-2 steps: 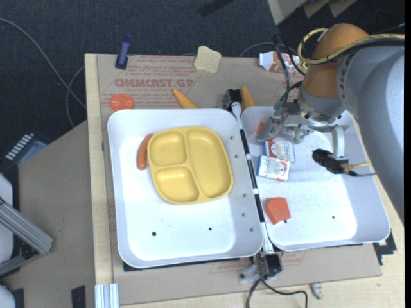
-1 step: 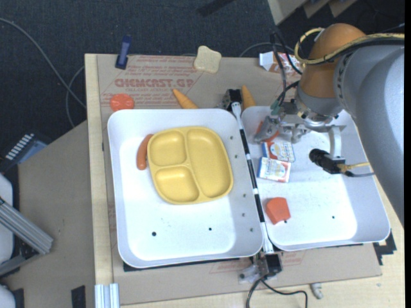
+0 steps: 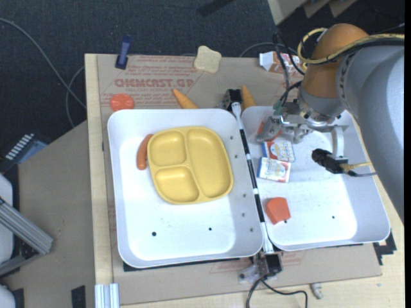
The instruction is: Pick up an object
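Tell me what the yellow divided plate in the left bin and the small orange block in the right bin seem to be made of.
The yellow divided plate looks like moulded plastic, semi-gloss: uniform colour, rounded compartment ridges, soft highlights. The small orange block looks matte, possibly foam or soft plastic: flat colour, no shine; the view leaves that open.

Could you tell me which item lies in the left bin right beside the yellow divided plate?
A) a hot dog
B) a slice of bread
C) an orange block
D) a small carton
A: the hot dog lies in the left bin against the left edge of the yellow divided plate, while the orange block and the small carton sit in the right bin.
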{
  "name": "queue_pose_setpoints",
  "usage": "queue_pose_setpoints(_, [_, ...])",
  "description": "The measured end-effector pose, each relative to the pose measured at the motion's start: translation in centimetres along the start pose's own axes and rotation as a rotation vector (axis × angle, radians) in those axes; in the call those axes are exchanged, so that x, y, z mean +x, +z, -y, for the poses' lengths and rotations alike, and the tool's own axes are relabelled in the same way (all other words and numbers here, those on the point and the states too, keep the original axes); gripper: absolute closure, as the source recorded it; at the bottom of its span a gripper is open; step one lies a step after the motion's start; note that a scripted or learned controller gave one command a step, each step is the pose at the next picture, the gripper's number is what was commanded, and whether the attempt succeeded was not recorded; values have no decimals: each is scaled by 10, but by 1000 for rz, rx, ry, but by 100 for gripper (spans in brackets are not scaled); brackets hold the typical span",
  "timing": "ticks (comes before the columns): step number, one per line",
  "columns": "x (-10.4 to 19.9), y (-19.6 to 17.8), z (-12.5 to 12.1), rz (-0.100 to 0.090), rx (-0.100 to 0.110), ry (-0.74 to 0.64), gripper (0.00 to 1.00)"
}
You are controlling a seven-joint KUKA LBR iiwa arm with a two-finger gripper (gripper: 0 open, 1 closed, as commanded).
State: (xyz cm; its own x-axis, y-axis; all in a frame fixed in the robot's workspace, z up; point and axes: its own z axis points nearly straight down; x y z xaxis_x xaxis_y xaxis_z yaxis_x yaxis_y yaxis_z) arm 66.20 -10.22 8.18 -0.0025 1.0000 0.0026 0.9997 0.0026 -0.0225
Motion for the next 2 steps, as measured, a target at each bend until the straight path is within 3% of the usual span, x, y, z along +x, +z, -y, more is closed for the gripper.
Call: queue_pose_setpoints(2, [6, -1, -1, 1, -2, 0, 0])
